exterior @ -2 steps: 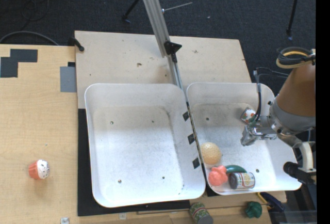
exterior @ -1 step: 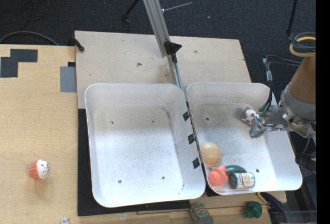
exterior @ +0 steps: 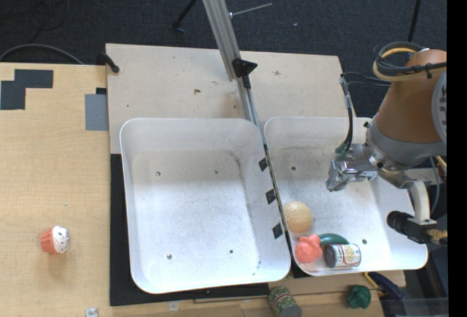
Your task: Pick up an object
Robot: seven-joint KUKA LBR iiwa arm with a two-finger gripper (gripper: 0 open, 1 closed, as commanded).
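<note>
The gripper (exterior: 340, 175) hangs over the right bin (exterior: 314, 136); whether it is open or closed cannot be told. Below and left of it, apart, lies a tan ball (exterior: 298, 216), near the pink toy (exterior: 308, 249) and small jar (exterior: 342, 256).

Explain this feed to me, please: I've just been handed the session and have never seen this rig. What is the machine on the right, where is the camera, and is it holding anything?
One fixed camera looks down at a slant on a bench with two shallow white bins. The grey and orange machine is a robot arm reaching in from the right; its gripper hangs over the right bin, and nothing shows between its fingers. In that bin's near corner lie a tan ball, a pink toy, a dark green object and a small jar. The left bin sits beside it. On the wooden table to the left lies a small orange and white toy.
</note>
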